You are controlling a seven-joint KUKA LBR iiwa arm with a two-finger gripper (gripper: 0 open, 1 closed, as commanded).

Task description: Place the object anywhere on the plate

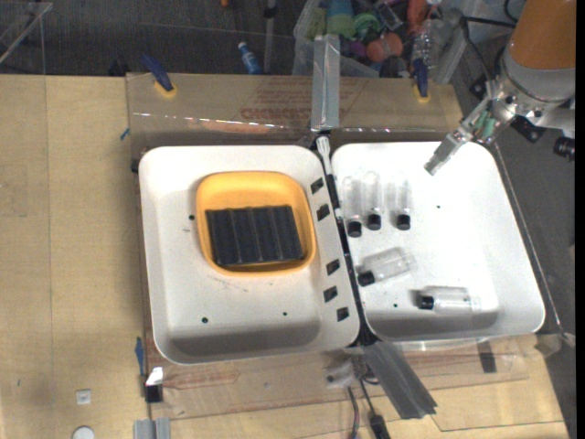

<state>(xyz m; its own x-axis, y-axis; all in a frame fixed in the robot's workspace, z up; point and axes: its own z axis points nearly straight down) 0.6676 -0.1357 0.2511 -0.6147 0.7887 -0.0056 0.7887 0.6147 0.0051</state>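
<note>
Above the right bin far corner, gripper hovering, finger state impossible to tell, five clear bottles lying below it, orange plate in left bin.

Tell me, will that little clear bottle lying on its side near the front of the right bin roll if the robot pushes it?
Probably. The clear bottle looks round and lies on its side on the smooth right bin floor, so a nudge could roll it. It seems small and light, and its clear, shiny wall may be slippery.
</note>
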